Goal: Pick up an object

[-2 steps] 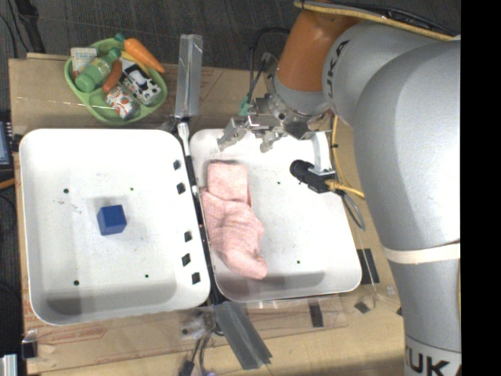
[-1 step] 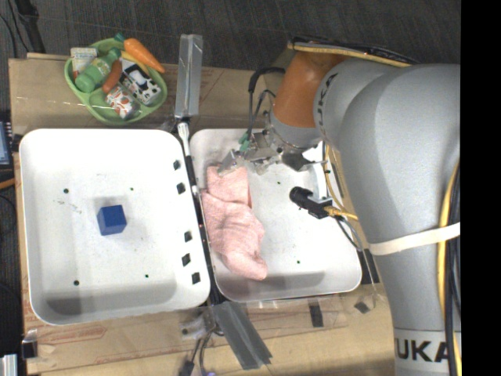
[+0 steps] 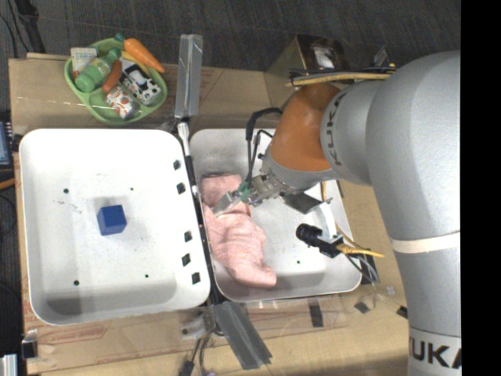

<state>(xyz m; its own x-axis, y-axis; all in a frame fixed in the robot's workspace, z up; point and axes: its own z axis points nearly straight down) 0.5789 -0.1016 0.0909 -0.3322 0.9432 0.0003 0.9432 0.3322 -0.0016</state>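
One pink cloth (image 3: 235, 237) is lying in the right bin (image 3: 313, 284), and the pincer (image 3: 239, 198) is hovering at the cloth's upper end; whether it is clenched, I cannot tell. Pinching a raised fold deeply would probably be giving the surest lift.

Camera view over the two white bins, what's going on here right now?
A grey KUKA arm with an orange band reaches in from the right, its gripper low over a crumpled pink cloth in the right white bin. The gripper sits at the cloth's upper part; whether it has hold of the fabric can't be told. A small blue cube lies alone in the left white bin. A green bowl of toy food sits beyond the bins.
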